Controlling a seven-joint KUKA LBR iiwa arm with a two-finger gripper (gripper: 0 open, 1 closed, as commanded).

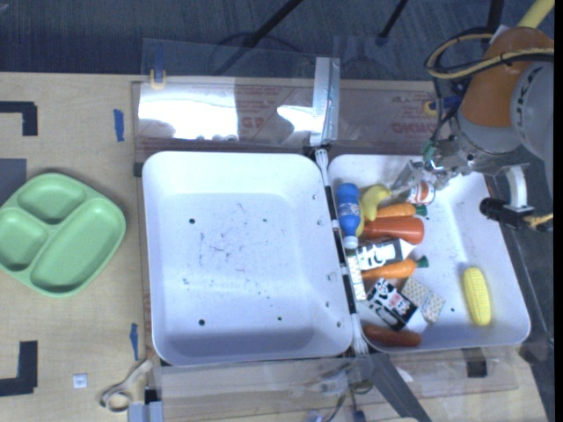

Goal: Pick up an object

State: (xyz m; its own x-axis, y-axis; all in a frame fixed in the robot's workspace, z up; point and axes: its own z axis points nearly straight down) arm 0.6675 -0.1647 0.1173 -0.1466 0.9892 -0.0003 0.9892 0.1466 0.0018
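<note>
My gripper hangs over the back of the right bin, with the arm reaching in from the upper right. A small red, white and green item lies right under it; whether it is held is unclear. Just left of the gripper lie a yellow fruit, a blue bottle and two orange carrot-like pieces. Further forward sit a black-and-white carton, another carrot, a patterned box and a red sausage. A corn cob lies alone at the right.
The left bin is bare white plastic. A green divided plate rests on the wooden bench at far left. Scissors lie near the front edge. Clear plastic panels stand behind both bins.
</note>
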